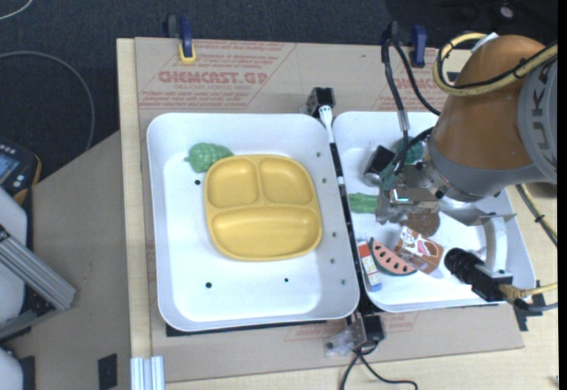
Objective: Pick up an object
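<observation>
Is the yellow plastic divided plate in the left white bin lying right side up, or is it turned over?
Right side up. The yellow divided plate shows its three hollow compartments facing upward, lying flat in the left white bin.

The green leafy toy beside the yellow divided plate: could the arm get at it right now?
Probably yes. The green leafy toy lies in the open in the left white bin, only touching the yellow divided plate's rim. The hand hangs over the right white bin, so it would have to cross the divider.

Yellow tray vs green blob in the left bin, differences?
The tray is yellow, the blob green. The tray is much larger, covering the bin's middle; the blob sits at the tray's far-left corner. The tray has three compartments; the blob is lumpy. Both lie in the left bin.
</observation>
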`<state>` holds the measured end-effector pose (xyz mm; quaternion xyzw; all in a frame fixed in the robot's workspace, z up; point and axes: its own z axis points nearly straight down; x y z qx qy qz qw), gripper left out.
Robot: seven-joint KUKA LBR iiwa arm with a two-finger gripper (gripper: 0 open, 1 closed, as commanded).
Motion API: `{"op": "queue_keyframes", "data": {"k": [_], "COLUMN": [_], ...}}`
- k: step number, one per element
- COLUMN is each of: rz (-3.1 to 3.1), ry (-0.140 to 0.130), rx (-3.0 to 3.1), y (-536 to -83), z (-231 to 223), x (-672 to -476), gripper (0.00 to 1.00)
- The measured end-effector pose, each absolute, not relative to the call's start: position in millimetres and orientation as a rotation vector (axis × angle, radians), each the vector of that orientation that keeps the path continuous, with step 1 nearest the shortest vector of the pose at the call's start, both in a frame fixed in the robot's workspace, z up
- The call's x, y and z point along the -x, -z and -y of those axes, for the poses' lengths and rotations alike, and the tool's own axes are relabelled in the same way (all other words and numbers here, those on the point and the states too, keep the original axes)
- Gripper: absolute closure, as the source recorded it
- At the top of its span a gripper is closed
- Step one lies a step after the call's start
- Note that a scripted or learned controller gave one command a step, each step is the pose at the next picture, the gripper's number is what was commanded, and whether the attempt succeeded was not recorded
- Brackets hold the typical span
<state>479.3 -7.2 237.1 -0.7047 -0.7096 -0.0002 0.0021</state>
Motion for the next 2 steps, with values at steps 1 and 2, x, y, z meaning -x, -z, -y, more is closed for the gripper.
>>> {"op": "queue_keyframes", "data": {"k": [1, 2], "rz": [2.233, 2.231], "ry": [0.01, 0.012], "rx": [2.214, 2.216], "y": [-296, -349], "z": [-75, -123], "x": [-479.8, -479.8], "gripper": [1.0, 1.0]}}
